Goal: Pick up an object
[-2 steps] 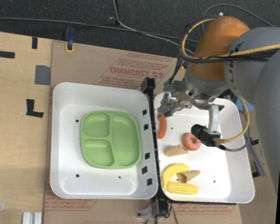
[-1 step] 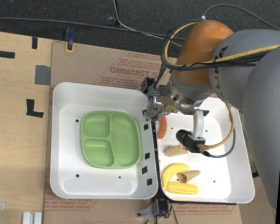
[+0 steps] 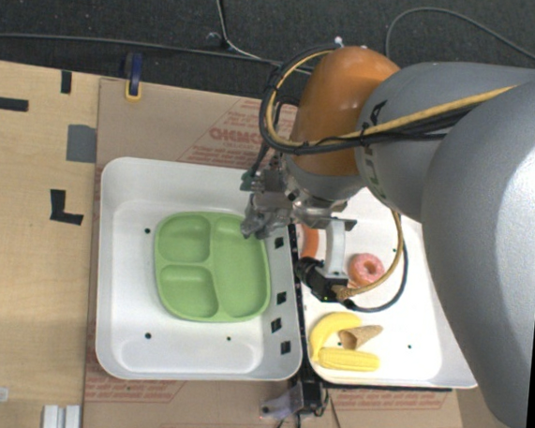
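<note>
**Pincer poised at the rim of a green divided plate**

The pincer (image 3: 259,219) is seen low over the left bin (image 3: 116,269), at the upper right corner of the green plate (image 3: 212,266); whether it is released or clenched cannot be told, since the wrist hides it from above. Nothing is seen to be gripped.

The green plate is pale green, rounded at its corners and divided into three compartments: two smaller ones on the left and one long one on the right. It is laid flat in the middle of the left bin, its right edge close to the wall between the bins.

In the right bin (image 3: 441,366), a pink doughnut (image 3: 367,268) is found near the centre. A yellow banana (image 3: 329,328), a tan cone (image 3: 361,336) and a corn cob (image 3: 347,360) are grouped towards the front, just beside one another. Both bins are carried on a brown cardboard-covered surface (image 3: 17,269).
</note>
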### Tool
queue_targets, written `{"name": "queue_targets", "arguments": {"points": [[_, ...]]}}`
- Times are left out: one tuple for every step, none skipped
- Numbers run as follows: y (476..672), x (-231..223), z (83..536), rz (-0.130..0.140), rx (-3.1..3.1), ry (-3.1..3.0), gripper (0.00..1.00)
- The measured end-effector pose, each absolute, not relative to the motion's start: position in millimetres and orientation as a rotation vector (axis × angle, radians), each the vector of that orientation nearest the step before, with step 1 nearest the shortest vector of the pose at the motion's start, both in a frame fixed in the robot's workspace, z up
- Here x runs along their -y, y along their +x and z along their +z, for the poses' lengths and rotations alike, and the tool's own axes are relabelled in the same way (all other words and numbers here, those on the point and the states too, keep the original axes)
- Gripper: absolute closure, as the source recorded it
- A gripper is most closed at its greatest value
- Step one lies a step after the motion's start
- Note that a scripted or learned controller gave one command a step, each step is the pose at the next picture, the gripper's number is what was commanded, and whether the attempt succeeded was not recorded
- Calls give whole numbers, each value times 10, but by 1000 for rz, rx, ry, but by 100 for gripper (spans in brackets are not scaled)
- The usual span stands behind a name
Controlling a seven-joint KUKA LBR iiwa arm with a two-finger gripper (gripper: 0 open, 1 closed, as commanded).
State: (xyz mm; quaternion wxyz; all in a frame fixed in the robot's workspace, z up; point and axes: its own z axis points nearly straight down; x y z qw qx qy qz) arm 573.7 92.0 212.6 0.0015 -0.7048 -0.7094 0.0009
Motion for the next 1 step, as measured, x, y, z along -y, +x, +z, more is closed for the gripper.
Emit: {"name": "queue_targets", "arguments": {"points": [[5743, -889, 2130, 3, 2223, -2218, 0]]}}
